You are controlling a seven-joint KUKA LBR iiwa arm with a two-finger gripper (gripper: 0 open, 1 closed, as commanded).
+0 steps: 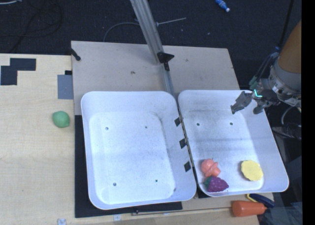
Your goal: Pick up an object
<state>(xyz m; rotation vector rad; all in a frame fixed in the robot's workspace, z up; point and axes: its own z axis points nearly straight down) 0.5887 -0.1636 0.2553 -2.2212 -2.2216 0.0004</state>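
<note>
Two white bins sit side by side; the right bin (pixel 231 135) holds three toys along its near edge: a pink-orange piece (pixel 210 167), a purple berry-like piece (pixel 216 184) touching it, and a yellow round piece (pixel 251 170) apart. The gripper (pixel 248 103) hovers over the bin's far right corner, fingers spread, holding nothing.

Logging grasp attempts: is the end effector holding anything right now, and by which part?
Nothing is held. The end effector hovers over the right bin's upper edge, apart from the toys at the bin's near end.
</note>
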